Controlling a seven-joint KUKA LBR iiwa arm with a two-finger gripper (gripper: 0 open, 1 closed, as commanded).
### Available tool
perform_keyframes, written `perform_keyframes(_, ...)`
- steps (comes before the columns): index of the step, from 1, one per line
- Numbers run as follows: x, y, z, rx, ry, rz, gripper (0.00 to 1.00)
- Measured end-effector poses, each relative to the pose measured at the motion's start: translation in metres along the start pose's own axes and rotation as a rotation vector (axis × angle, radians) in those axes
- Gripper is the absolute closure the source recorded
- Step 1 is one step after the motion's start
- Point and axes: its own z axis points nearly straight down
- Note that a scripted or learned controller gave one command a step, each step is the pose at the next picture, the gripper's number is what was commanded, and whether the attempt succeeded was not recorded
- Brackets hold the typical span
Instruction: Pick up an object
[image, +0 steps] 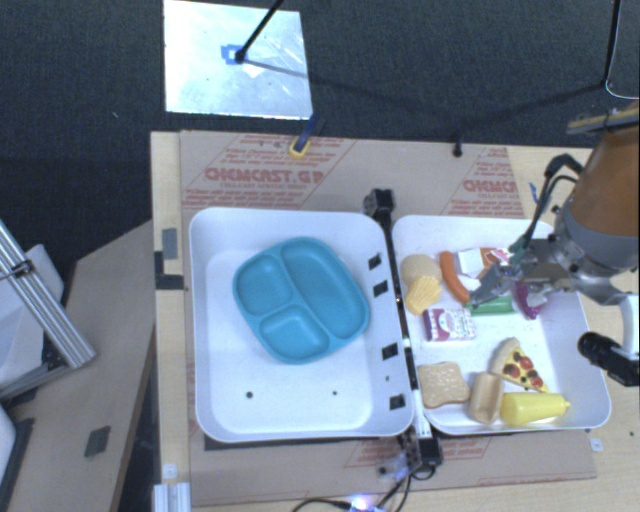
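Clearly the hand (500, 285) is low over the right bin (596, 380), among the toy food in its upper part. Its dark fingers are blurred against the things under them, so I cannot tell how far they are apart, and I see nothing clearly held between them.

The task names no special thing, so any toy in the right bin will do. Closest to the hand are a green piece (493, 306), just beside it, an orange sausage (453, 276) and a purple piece (526, 299). I judge all of them to be light, hollow plastic: stiff, smooth, a little slippery, and not fragile. A long thing like the sausage should be taken across its narrow middle. The flat ones lie low and are harder to take.

Count in the right bin, as far as I can see: one yellow corn-like piece (423, 294), one sausage, one red and white pack (448, 324), one pizza slice (518, 364), one cracker (441, 383), one bread piece (486, 396), one yellow bottle (533, 407), one green piece, one purple piece. Some more may be hidden under the hand.

The left bin (215, 400) has one blue tray (299, 298) with three compartments. There are two bins on the desk (260, 165).
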Motion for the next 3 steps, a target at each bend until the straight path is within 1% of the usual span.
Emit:
perform_keyframes(1, 0.000, 0.002, -0.005, -0.011, -0.001, -0.002, 0.00)
perform_keyframes(2, 0.001, -0.001, 0.037, -0.008, 0.000, -0.001, 0.00)
perform_keyframes(3, -0.004, 0.004, 0.096, -0.005, 0.000, 0.000, 0.00)
